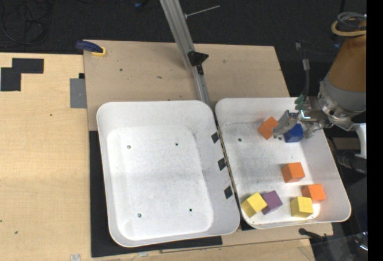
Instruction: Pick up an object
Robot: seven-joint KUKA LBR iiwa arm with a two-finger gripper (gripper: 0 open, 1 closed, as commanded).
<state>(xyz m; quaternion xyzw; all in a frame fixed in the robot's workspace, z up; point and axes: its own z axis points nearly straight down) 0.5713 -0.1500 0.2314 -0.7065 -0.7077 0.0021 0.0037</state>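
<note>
Here's the end effector [289, 126] low in the right bin [239, 111], sitting in the upper part near the far wall, with the arm [348, 77] leaning in from the right so the wrist clears the rim. Right at its tip there's a blue block [294, 133], and just to the left an orange block [267, 128], almost touching it. The tooling crowds both, so I cannot tell whether the end effector is apart, together, or clamped on anything; the blue block looks the likelier target, tucked right beneath it. The rest of the pieces sit well apart toward the near edge: another orange cube [292, 172], a yellow block [254, 203] touching a purple one [272, 200], and a yellow cube [301, 206] beside a small orange one [315, 193]. The left bin [114, 111] sits alongside on the tabletop [155, 71]. The lift, I'd judge, is not yet made.
</note>
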